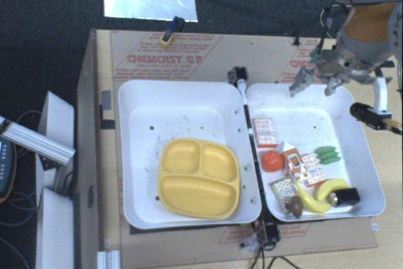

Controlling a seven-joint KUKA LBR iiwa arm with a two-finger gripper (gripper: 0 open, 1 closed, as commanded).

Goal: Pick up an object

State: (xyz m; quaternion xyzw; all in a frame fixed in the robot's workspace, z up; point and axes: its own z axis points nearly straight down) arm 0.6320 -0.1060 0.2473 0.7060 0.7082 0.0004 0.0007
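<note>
Two white bins lie side by side on the tabletop (189,53), and you have the gripper (318,80) hanging above the far edge of the right bin (362,154), at about 1 o'clock from its middle. You can see the fingers (301,83) spread apart and released, with nothing between them.

Your possible objects are all in the right bin, crowded toward 6 o'clock: a flat printed packet (265,132) near the divider, a small round red tomato (272,161), a printed carton (301,165), a green bean pod (327,155), a curved yellow banana (320,193), a black block (343,197) just beside it, and a small brown piece (294,205) at the banana's lower end. The left bin (135,135) holds a yellow plate (199,177) with three compartments, smooth and probably hard plastic.

What could go wrong, in my judgement: the objects lie so close that the fingers may come down on two at once, or push one aside. The tomato is round and looks smooth, so it may roll or slip out. The packet is flat and thin, so the fingers may scrape the bin floor and close on nothing. The banana touches the black block, and lifting one can drag the other. The bin wall near 6 o'clock can also block one finger.
</note>
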